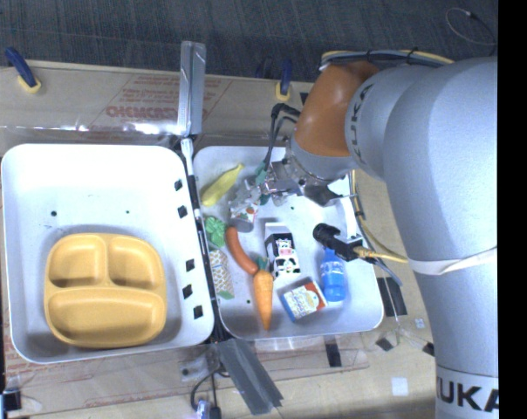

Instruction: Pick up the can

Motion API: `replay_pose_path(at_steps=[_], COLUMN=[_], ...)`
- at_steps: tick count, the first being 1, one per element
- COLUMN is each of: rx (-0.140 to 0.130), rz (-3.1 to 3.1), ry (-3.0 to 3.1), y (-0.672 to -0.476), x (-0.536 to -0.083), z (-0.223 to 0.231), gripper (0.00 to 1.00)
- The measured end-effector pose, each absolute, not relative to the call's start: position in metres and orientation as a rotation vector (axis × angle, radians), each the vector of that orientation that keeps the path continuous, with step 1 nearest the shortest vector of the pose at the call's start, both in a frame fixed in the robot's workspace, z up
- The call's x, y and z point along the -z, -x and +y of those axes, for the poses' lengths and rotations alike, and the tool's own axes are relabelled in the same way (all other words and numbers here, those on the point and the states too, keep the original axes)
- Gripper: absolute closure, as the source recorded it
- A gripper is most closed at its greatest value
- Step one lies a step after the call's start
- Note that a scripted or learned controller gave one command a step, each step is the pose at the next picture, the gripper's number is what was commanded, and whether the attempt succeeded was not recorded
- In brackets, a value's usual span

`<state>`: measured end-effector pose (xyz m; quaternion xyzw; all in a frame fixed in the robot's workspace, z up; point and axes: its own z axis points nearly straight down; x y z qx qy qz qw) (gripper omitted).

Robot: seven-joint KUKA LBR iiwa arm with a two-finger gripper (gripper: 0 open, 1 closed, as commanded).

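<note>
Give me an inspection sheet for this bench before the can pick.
Surface: left bin and right bin, white, side by side.
Job's things: blue can lies in the right bin near its right wall, beside a small box.
Clutter: yellow tray in the left bin; banana, orange carrot, cow-print carton in the right bin.
Grippers: gripper low over the right bin's far end, by the banana, apart from the can.
Cables: black cables at the wrist.
Surroundings: blue clamp on the far edge of the bench; dark floor.
</note>
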<state>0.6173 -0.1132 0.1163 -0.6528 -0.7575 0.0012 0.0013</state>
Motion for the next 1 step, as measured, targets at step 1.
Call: replay_pose_path(at_steps=[1], rx=[-0.004], rz=[-2.380], ry=[2.046], y=[-0.6088], x=[-0.0917], z=[-0.1266], gripper=[0.00])
